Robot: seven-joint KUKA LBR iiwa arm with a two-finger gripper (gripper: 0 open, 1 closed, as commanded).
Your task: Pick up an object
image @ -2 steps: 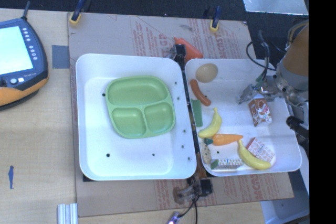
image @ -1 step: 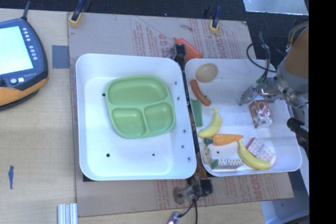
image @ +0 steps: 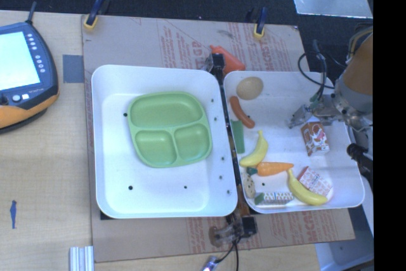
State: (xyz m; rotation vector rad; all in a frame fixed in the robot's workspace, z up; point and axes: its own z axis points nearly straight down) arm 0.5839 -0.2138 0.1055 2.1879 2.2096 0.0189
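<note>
The gripper (image: 309, 112) hangs over the right bin (image: 279, 82), near its right side. Its two metal fingers (image: 298, 117) look spread apart, with nothing between them. Just below it lies a small brown and white snack packet (image: 315, 138), flat on the bin floor. Further left sit a tan egg (image: 249, 87), a sausage (image: 241, 112), a banana (image: 256, 151) and a carrot (image: 275, 168). A second banana (image: 303, 190) lies near the front wall. The left bin (image: 108, 155) holds a green tray (image: 170, 129) with three parts.
</note>
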